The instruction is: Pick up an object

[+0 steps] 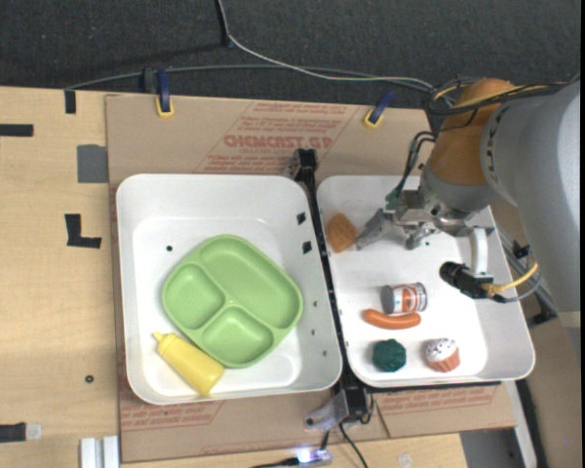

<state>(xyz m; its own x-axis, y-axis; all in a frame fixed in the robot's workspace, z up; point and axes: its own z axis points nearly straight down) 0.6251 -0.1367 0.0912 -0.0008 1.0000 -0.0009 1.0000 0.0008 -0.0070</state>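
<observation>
Nearest you, along the front of the left bin, a yellow mustard bottle lies on its side, touching the front edge of the green divided plate that fills the middle of that bin. In the right bin, the front row holds a dark green broccoli-like piece and, just beside it to the right, a small cupcake with a white top and orange base. Just behind those you see an orange-red hot dog lying crosswise, with a small can on its side touching it from behind. Farther back, against the bin's left wall, sits a tan bread-like piece. The gripper hangs over the rear part of this bin, just right of that tan piece and apart from it; its fingers spread wide, one reaching toward the bread and the other pointing right, with nothing between them. Behind it the grey arm with its orange band comes in from the right. Beyond the bins, two clamps, one at the left and one at the right, pin the cardboard sheet.
</observation>
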